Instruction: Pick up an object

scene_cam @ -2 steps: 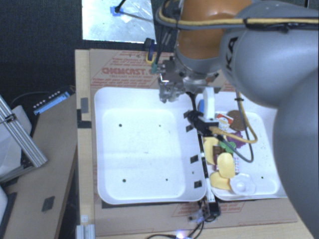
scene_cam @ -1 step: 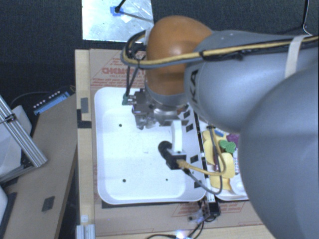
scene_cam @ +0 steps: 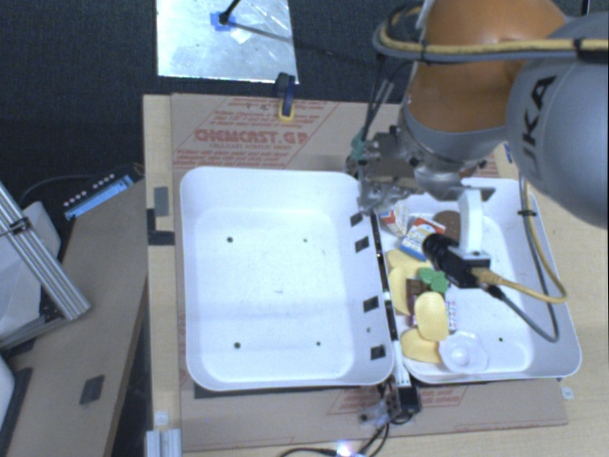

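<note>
The right bin point(scene_cam: 542, 350) holds a heap of small objects along its left side. Among them are a yellow oval piece point(scene_cam: 430, 314), a white round piece point(scene_cam: 462, 355), a small green piece point(scene_cam: 434, 279), a red and white packet point(scene_cam: 394, 223), a blue and white packet point(scene_cam: 413, 247) and a brown piece point(scene_cam: 447, 225). My gripper point(scene_cam: 379, 193) hangs low over the far left corner of this bin, just above the red and white packet and close to the wall between the bins. The wrist and orange band hide the back of the bin.
The left bin point(scene_cam: 205, 255) lies beside the right one, and black clips point(scene_cam: 371, 303) run along the wall they share. A yellow cable point(scene_cam: 523, 293) and a black fitting point(scene_cam: 449, 261) hang from the arm over the heap. A yellow and blue clamp point(scene_cam: 284, 98) stands behind the bins.
</note>
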Action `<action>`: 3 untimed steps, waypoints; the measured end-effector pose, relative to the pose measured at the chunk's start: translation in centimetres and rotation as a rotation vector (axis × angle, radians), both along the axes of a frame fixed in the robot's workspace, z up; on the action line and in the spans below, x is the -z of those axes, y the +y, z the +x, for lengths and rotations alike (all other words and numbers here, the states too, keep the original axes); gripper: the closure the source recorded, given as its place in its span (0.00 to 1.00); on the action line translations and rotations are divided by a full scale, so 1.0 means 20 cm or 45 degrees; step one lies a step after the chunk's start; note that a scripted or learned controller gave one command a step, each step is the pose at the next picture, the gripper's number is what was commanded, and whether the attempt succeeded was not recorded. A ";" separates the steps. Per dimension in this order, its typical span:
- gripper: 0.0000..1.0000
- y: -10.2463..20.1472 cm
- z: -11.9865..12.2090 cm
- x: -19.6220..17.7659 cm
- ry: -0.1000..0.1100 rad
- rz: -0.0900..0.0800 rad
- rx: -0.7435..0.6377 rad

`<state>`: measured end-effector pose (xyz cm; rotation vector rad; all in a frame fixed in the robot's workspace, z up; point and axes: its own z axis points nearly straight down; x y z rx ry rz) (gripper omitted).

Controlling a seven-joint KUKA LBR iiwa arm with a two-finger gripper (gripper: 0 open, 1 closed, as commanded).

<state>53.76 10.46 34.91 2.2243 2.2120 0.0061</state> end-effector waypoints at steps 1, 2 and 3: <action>1.00 0.25 -0.14 0.68 0.024 -0.001 -0.016; 1.00 0.18 0.03 0.26 -0.004 0.003 -0.011; 1.00 0.61 -0.27 0.38 0.011 0.004 -0.024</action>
